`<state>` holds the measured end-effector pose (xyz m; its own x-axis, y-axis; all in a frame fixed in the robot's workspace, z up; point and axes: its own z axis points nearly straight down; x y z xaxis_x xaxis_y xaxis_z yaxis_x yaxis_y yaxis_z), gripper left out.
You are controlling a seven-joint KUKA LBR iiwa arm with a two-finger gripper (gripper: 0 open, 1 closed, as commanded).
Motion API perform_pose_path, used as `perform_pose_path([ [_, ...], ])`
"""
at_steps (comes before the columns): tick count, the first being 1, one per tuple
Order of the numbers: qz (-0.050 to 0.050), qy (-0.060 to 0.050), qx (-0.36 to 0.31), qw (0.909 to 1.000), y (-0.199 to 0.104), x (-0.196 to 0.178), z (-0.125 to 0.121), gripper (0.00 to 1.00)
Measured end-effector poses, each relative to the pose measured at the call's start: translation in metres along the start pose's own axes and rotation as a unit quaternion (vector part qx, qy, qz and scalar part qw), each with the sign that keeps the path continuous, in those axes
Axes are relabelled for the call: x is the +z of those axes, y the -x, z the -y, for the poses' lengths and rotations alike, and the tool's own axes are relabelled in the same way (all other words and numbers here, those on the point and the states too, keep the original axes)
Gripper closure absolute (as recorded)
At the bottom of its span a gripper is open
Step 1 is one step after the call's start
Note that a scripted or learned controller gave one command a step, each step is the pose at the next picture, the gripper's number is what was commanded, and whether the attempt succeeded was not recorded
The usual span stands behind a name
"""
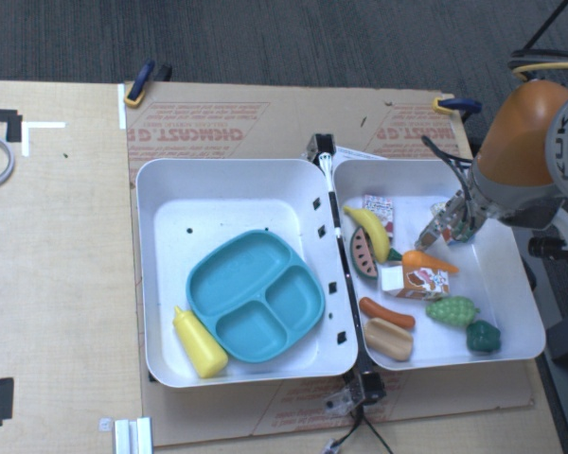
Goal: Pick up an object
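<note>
The gripper (449, 227) hung low in the right bin (511, 253), just above and beside the toy carrot (424, 261). How it was set could not be told, and nothing showed in its grasp. The carrot lay on a small carton (426, 282), near the banana (371, 231).

Even, bright overhead light gives soft shadows inside the white bins (150, 282), mild glare on their rims, and slightly soft focus throughout.
</note>
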<state>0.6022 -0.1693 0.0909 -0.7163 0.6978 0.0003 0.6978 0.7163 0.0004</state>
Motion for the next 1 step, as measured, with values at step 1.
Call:
perform_pose_path([
  [1,0.001,0.0,-0.06,0.9982,-0.0415,-0.1001,-0.0745,1.0],
])
